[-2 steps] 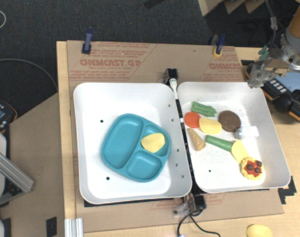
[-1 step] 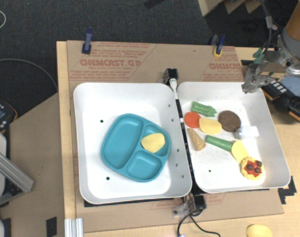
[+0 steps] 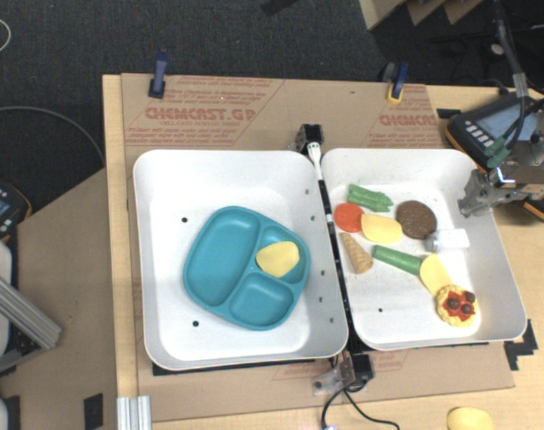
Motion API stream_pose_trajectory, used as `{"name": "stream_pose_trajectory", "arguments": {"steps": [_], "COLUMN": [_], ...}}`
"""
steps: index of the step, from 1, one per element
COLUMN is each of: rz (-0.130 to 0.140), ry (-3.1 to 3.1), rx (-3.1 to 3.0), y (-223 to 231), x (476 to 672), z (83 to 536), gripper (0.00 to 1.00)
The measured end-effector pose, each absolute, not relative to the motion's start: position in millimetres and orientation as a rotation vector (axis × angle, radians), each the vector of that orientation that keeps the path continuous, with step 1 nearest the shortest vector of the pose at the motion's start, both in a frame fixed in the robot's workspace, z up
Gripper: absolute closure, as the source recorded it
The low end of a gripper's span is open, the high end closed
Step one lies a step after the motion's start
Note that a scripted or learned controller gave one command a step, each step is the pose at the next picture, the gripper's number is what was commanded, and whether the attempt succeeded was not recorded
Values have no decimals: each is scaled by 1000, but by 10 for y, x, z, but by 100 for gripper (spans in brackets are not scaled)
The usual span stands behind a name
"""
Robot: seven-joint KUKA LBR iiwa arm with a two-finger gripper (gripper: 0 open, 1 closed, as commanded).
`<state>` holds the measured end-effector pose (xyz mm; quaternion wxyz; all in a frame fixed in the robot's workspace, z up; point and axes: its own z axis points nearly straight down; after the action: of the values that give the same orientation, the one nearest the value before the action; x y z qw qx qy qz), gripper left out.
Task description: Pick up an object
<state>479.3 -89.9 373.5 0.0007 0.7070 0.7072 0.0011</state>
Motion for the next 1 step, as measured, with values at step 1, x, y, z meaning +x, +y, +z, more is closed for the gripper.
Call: {"name": "stream_pose_trajectory", "arguments": {"steps": [1], "rz": [11], "ry": [2224], "rx": [2209], "y": [-393], "x": [4801], "z": [4444], "gripper": [100]}}
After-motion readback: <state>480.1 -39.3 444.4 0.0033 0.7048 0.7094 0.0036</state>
